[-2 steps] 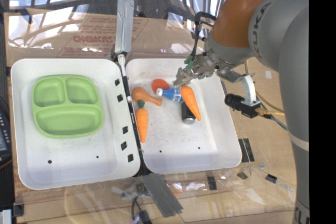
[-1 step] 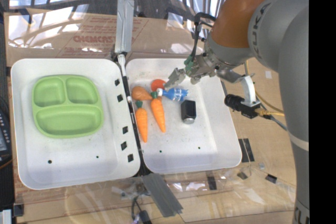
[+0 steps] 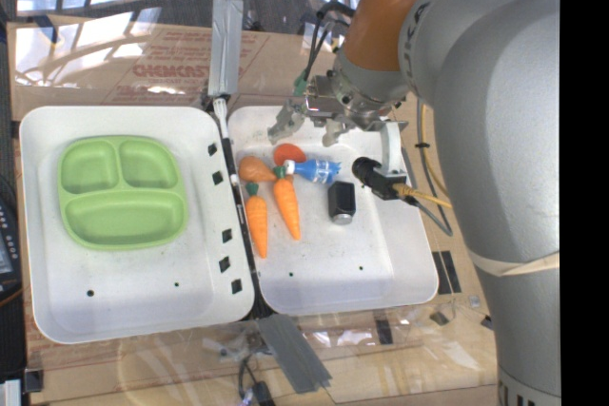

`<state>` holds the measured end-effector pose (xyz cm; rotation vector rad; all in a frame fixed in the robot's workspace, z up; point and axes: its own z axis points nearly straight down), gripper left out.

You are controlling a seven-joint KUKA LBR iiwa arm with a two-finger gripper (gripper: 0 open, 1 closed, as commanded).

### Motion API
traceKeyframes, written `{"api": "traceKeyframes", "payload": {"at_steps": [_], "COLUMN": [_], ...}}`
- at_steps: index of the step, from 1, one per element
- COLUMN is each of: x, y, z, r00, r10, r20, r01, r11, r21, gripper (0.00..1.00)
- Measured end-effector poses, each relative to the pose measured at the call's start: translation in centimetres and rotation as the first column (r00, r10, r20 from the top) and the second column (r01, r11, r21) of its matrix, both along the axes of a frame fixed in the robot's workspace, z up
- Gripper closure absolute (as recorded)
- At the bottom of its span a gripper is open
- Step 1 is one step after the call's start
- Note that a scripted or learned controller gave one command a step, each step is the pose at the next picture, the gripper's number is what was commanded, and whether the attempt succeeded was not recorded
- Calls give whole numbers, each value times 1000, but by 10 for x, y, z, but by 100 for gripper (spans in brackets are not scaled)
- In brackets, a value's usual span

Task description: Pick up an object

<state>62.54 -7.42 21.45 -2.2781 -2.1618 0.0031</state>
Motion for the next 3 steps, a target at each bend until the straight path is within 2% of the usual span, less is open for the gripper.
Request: {"api": "traceKeyframes", "payload": {"at_steps": [1, 2, 3], "x": [-58, -59, -129], "y": [-50, -50, -14], "z": [-123, -115, 4], "r00": [998, 998, 978], "r10": [-65, -61, 208], "r20": [-3, -8, 0], "r01": [65, 61, -208], "r11": [998, 998, 978], "r21": [1, 2, 1], "gripper": [0, 100, 100]}}
